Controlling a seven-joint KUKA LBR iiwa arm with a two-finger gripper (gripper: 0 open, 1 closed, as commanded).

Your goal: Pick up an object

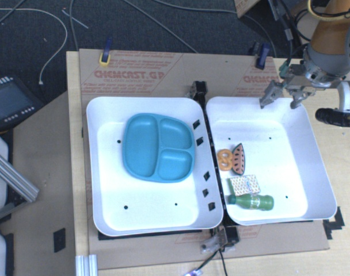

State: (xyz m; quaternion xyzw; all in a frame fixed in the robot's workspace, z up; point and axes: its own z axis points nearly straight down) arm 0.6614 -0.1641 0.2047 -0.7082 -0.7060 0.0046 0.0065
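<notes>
My gripper hangs over the far edge of the right bin, its two fingers spread open with nothing between them. Well below it, toward the bin's near left, lie an orange pretzel-shaped piece, a watermelon slice, a small checkered packet and a green bottle on its side. They sit close together, apart from the gripper.
The left bin holds a blue divided plate. Black clips run along the seam between the bins. Blue clamps hold the board at the back. Cables trail across the dark floor behind.
</notes>
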